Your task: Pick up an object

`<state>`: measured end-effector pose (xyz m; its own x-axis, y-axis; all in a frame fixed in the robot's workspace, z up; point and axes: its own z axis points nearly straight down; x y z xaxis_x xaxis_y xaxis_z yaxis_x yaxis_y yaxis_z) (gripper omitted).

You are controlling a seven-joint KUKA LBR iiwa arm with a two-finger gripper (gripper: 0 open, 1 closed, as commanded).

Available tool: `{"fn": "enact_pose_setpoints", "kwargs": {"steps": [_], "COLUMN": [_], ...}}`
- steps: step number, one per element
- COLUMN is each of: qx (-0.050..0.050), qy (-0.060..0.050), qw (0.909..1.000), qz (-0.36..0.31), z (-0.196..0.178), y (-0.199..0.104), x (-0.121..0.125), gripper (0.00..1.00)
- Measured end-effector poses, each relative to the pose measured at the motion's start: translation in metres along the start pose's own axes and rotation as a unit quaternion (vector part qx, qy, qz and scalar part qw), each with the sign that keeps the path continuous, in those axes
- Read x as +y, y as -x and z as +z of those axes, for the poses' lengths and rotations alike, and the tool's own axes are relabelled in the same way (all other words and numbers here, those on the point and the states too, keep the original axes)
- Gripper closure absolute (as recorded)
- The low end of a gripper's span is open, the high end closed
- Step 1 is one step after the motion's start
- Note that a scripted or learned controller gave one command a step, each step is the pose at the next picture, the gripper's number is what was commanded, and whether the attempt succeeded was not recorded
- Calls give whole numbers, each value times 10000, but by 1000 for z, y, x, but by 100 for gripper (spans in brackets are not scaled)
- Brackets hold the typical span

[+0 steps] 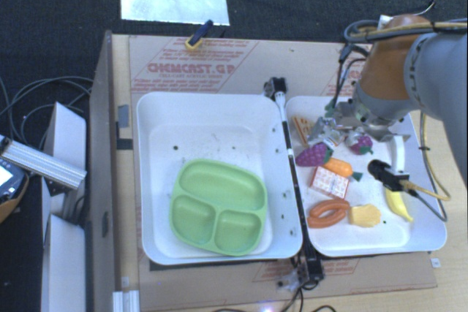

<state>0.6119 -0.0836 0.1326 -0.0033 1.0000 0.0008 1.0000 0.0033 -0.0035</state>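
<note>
The right bin holds several toy foods. Purple grapes lie near its left wall, with an orange carrot beside them. Below sit a red-and-white block, an orange ring, a yellow chunk and a banana. A tan waffle piece rests at the back left. My gripper is low in the back of this bin, just above the grapes, between the waffle piece and a small purple toy. Nothing shows between its tips.
The left bin carries a green divided plate. A black clamp sits where the two bins meet at the back. Cardboard lies under both bins.
</note>
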Motion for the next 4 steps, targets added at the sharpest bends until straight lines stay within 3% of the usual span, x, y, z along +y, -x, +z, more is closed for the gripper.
{"fn": "enact_pose_setpoints", "kwargs": {"steps": [1,2,3,4], "qx": [-3,-4,-5,-10], "qy": [15,18,21,34], "qw": [10000,10000,10000,10000], "qz": [9,8,10,1], "z": [49,48,49,48], "y": [-1,7,7,33], "x": [-14,-22,-63,5], "gripper": [0,0,0,0]}}
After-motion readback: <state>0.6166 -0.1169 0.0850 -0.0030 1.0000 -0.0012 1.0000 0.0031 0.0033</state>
